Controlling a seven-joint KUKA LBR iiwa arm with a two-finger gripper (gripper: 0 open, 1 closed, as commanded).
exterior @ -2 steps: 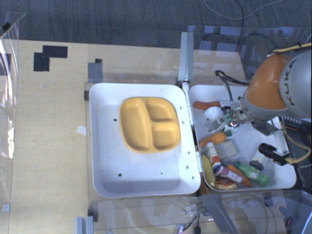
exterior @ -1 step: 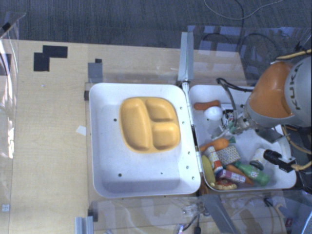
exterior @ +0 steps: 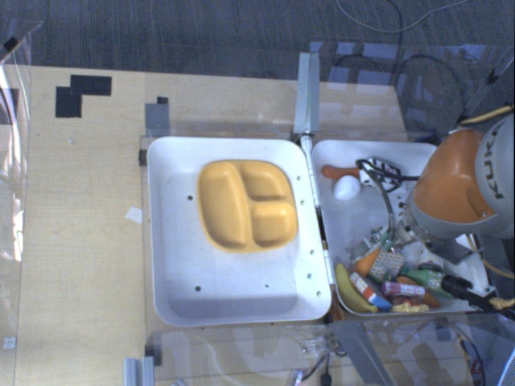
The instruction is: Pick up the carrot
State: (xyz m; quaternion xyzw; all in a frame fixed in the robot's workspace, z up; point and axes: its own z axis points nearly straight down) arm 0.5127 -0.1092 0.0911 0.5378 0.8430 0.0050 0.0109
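From above, the pale wooden worktop (exterior: 80, 240) carries two shallow white bins side by side. The left bin (exterior: 173, 288) holds a yellow divided tray (exterior: 245, 204), lying flat near its middle, with three compartments showing.

The right bin (exterior: 348, 215) is the crowded one. The arm (exterior: 459, 185) reaches in from the right, its orange band bulking over the bin's far right side, and the grey wrist below it points down toward the clutter at the near edge. The end effector (exterior: 388, 252) sits low over that pile, just above and beside the carrot; it is too small and tangled with cabling for me to tell how it stands, and I see nothing clearly held.

The carrot (exterior: 367, 261) is a short orange piece lying in the near-left part of the right bin, tilted, touching the cluster of things around it. Just to its left and nearer the rim a banana (exterior: 346, 290) curves along the bin's front corner. To the right of the carrot lie a small red-and-white tube-like item (exterior: 370, 288), a pink-labelled item (exterior: 406, 288) and something green (exterior: 422, 278), all packed close together; what they are exactly I cannot make out.

Farther back in the same bin, well apart from the carrot, a white egg-like ball (exterior: 347, 187) rests beside an orange-red spoon-like piece (exterior: 338, 171), with a dark wire tangle (exterior: 378, 171) just to the right.
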